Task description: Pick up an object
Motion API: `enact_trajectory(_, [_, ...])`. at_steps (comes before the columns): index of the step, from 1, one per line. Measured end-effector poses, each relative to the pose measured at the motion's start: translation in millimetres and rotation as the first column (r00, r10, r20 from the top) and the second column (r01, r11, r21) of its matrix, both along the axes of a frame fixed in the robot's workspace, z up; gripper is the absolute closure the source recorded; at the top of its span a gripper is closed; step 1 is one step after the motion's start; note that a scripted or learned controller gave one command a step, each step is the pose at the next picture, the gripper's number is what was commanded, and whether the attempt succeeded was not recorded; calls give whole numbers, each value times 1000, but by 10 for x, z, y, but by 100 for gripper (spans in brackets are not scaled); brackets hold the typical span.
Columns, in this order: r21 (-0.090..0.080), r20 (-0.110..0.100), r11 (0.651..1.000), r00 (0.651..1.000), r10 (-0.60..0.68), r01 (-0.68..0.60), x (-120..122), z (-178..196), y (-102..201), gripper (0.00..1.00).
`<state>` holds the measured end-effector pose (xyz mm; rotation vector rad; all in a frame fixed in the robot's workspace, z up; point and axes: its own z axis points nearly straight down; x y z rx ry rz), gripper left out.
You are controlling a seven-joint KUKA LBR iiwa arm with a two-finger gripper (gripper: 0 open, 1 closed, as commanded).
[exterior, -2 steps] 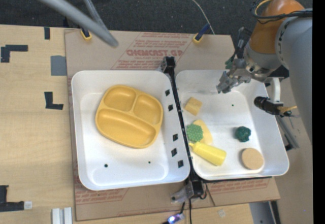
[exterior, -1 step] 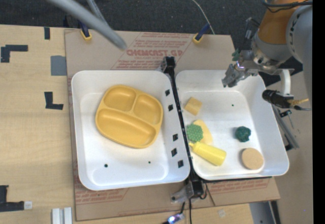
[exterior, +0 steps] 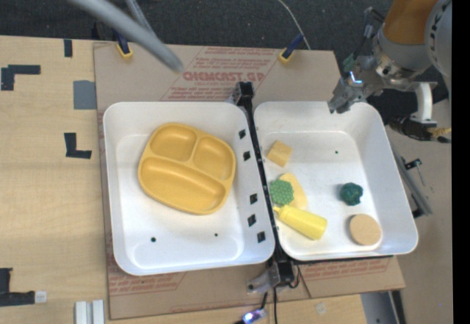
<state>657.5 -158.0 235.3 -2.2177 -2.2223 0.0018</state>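
Camera view, from above: the grey arm's gripper (exterior: 342,101) hangs over the far rim of the right white bin (exterior: 382,139), holding nothing; whether its fingers stand wide or narrow I cannot tell. Inside that bin lie a pale yellow cube (exterior: 278,153), a green leafy toy piece (exterior: 281,192) touching a yellow corn-like cylinder (exterior: 301,221), a dark green lump (exterior: 351,193) and a tan round disc (exterior: 364,229). A yellow divided plastic plate (exterior: 187,167) rests in the left white bin (exterior: 125,234).
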Motion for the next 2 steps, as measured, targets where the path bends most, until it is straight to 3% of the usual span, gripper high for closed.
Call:
enact_trajectory(1, [-1, 1, 1000, 1000, 0, 0, 11, 452, 3, 100])
enact_trajectory(2, [1, -6, 1000, 1000, 4, -4, -64, 218, 543, 100])
